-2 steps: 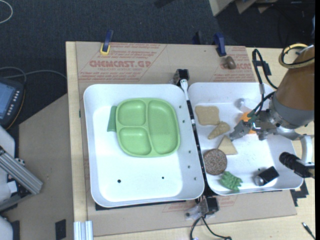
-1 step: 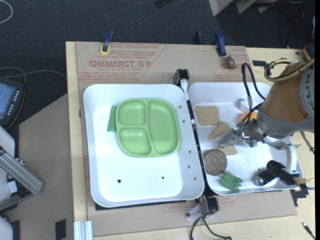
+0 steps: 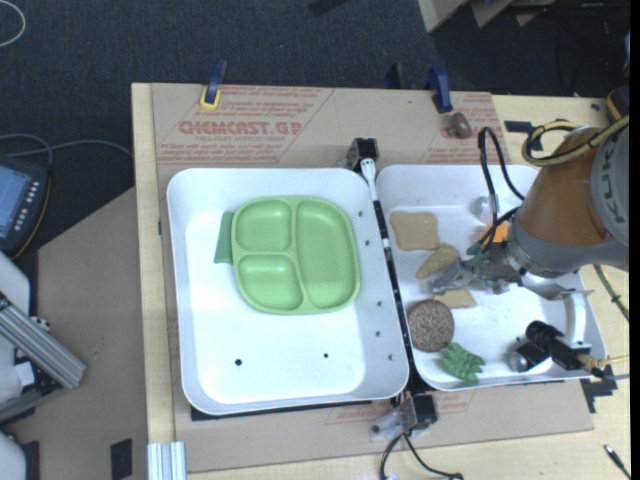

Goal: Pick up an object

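The brown surface point(image 3: 250, 118) carries two white bins, and my arm point(image 3: 565, 208) reaches over the right bin point(image 3: 440, 186), where my pincer point(image 3: 468, 271) hangs low among the clutter. The left bin point(image 3: 290, 378) lies well away from the pincer, across the divider. It holds a green divided plate point(image 3: 297, 253), with a darker green flap point(image 3: 223, 238) poking out from under the plate's far edge. Closer in, a tan square slice point(image 3: 414, 230) lies near the pincer, up and toward the divider. A speckled round disc point(image 3: 430, 325) sits below the pincer on the divider side, and a green leafy piece point(image 3: 461, 361) lies further down still. Smallest and nearest are a tan chunk point(image 3: 437, 261) just beside the pincer's tip and a pale wedge point(image 3: 458, 298) just beneath it. I judge that I am in the approach or closing step, with the tan chunk as the likeliest target. Nothing is visibly lifted, so the pickup is not done yet. The next move calls for centring on that chunk, closing firmly and rising straight, so the wedge and disc stay undisturbed. I cannot tell whether my pincer is open or closed, because its tip blends into grey shadow and the tan pieces. I also cannot say whether it touches the chunk or merely sits beside it, and my arm hides part of the bin floor behind it.
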Robot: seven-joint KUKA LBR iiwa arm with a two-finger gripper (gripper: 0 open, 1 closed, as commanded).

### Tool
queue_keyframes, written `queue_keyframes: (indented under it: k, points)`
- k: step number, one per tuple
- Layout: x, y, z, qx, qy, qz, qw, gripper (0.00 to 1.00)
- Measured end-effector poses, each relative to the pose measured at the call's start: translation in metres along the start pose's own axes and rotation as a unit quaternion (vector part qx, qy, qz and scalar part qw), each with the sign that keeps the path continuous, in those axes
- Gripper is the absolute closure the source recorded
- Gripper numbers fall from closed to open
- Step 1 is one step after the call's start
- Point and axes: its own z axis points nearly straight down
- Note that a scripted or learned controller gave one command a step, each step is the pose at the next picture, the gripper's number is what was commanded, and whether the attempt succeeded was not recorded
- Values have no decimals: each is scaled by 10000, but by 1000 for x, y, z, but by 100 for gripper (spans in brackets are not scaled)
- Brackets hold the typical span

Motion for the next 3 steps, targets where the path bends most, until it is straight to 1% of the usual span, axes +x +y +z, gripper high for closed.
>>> queue_keyframes:
  k: [1, 2, 3]
  points:
    - [-2, 2, -12, -53, -37, 7, 10000, 100]
    - [-5, 13, -64, 0, -40, 1, 10000, 100]
    - [-4, 18, -108, -8, -41, -1, 10000, 100]
